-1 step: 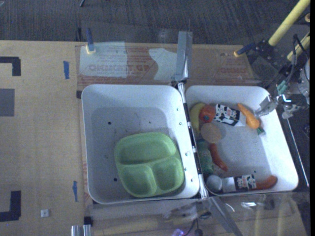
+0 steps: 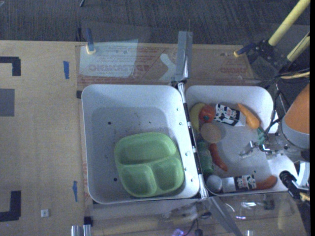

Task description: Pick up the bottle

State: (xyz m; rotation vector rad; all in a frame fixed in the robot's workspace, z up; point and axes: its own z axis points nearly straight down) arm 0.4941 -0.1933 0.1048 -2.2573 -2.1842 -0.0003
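I see the pincer (image 2: 248,150) at the right bin's (image 2: 268,96) right edge — state: I cannot tell. Bottle (image 2: 235,182) lies along the bin's near edge — untouched.

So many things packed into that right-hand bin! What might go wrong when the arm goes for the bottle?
The bottle lies on its side along the right bin's near wall, which may leave the gripper little room beside it. An orange toy seems to touch one end, so the gripper might catch that instead. Being round, the bottle may roll when nudged.
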